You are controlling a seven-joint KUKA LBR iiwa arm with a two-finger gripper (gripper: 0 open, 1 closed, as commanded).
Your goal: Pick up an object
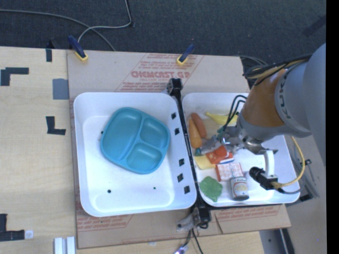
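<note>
The right bin holds a pile of small items. An orange carrot-like piece lies by the bin's left wall, and a yellow banana lies behind it. A red packet, a yellow wedge, a white and red box, a small can and a green piece fill the middle and front. My gripper hangs low over the pile, just above the red packet and beside the carrot. The wrist hides what lies under it.
A blue divided plate lies in the left bin. A black divider strip runs between the bins. The grey arm with its orange band covers the right bin's back right. A black cable loops near the can.
</note>
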